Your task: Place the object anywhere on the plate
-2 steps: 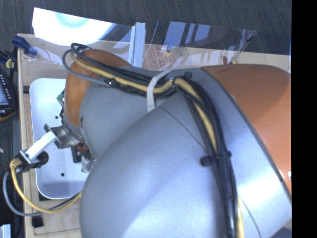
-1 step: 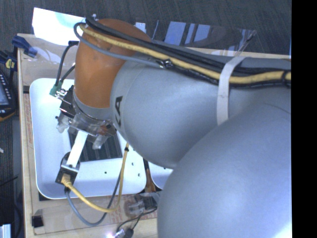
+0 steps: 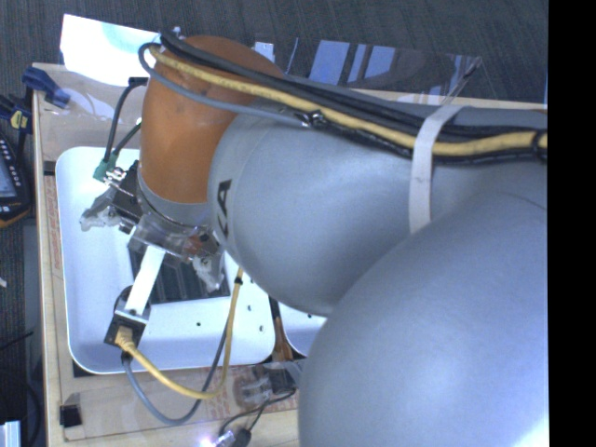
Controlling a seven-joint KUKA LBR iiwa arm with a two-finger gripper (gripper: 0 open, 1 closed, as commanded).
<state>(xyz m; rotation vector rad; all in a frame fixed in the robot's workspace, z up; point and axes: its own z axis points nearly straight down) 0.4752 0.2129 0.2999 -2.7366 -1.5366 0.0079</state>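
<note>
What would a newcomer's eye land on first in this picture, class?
The huge grey arm fills the right and centre, with its orange band at upper left. Black and yellow cables run along its top, and a white bin peeks out at the left beneath it.

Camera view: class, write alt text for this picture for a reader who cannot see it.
A grey robot arm with an orange band fills most of the picture, reaching from the right over a shallow white bin. Black and yellow cables run along the arm.

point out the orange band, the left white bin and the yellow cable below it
orange band (image 3: 191,124): camera view, middle of its lit face.
left white bin (image 3: 79,250): camera view, bare floor near the left wall.
yellow cable (image 3: 172,385): camera view, bottom of its loop.
</note>
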